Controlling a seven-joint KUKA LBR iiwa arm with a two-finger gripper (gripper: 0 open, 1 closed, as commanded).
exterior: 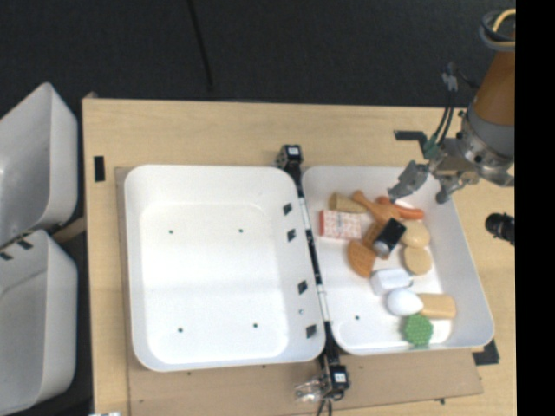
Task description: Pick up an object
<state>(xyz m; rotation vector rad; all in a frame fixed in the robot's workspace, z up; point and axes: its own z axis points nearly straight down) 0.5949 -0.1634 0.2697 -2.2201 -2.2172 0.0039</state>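
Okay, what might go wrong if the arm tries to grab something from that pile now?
1. The items in the right bin lie packed and touching, so the gripper may well nudge neighbours or close on two at once.
2. The gripper sits over the bin's far edge near the orange piece; a descent there might clip the rim.
3. The white egg looks smooth and rounded, so it may slip out.

- One camera, fixed above the bench (260, 128), looks down at a slant.
- It stands far enough off to take in both bins whole: left bin (139, 258), right bin (460, 258).
- Dark floor fills the top of the view, beyond the bench's far edge.
- The arm (496, 102) comes in at the upper right, cut by the frame.
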